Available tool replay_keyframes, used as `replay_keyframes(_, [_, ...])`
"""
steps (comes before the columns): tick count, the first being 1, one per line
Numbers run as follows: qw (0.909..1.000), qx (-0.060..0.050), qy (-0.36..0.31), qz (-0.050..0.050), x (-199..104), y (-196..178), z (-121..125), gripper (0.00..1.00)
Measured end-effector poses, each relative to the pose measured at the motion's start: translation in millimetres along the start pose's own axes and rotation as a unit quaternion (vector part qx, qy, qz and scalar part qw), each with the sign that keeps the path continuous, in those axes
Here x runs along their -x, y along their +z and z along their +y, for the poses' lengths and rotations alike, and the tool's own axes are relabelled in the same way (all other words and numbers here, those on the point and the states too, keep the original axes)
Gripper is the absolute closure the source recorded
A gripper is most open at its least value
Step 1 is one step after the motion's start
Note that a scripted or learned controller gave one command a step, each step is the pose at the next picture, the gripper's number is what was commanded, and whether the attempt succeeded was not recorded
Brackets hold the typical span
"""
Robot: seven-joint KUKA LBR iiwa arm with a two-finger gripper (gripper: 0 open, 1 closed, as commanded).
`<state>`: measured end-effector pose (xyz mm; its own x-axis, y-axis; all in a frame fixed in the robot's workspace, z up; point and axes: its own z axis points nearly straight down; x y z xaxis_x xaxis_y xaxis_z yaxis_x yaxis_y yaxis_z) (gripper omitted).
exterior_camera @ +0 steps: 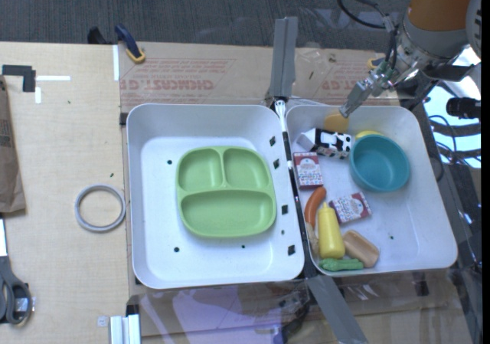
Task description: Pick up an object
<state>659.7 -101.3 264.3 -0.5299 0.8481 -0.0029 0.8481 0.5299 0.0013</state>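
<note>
End effector (342, 110) hovering over orange toy (335, 120) at right bin's (429, 247) far edge; finger state unreadable; toy looking light, rounded, slippery; gripping across its middle.

Bright, even overhead light — soft shadows inside the bins (145, 181), glare blown out at right.

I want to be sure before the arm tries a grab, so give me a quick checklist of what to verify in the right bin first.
1. Gripper over the right bin, near its back rim: ok.
2. Something held between the fingers: cannot tell.
3. Orange-yellow item right beneath the tip: ok.
4. Black and white cow toy crowds that item: not ok.
5. Teal bowl upright, apart from the tip: ok.
6. Green divided plate sits in the left bin, out of the way: ok.
</note>
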Motion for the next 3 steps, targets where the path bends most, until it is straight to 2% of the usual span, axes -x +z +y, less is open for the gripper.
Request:
replay_keyframes(1, [1.0,-0.001,0.008,0.001,65.4,46.1,-41.9,0.0])
replay_keyframes(2, [1.0,-0.001,-0.009,0.001,68.8,126.6,-44.7,0.0])
replay_keyframes(3, [0.9978,0.012,0.065,-0.011,47.9,153.1,-53.0,0.0])
